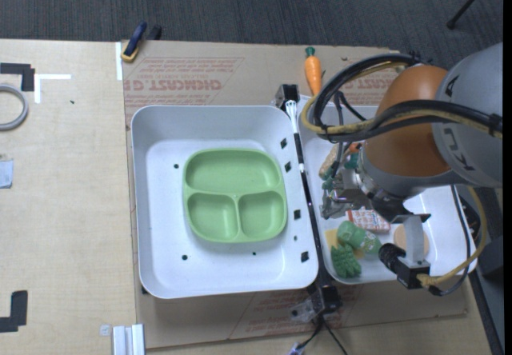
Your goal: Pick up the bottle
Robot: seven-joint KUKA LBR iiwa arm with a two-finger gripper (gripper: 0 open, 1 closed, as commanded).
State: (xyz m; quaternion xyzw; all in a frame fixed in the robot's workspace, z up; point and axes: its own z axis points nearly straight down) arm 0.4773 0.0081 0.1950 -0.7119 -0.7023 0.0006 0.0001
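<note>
The arm's orange wrist band (408, 133) hangs low over the right bin (448, 201) and covers much of it. My gripper (336, 197) reaches down near that bin's left wall, partly hidden by cables. Just below it, toward the front, lies a pale green item that looks like the bottle (357, 237), on its side. It lies apart from the gripper. Touching it are a red and white packet (371, 222) and a dark green bumpy toy (346, 262).
The left bin (152, 209) holds a light green divided plate (236, 195). A toy carrot (312, 70) lies on the cardboard behind the bins. A blue and yellow tool (134, 41) sits at the back left. Black cables (352, 97) loop over the right bin.
</note>
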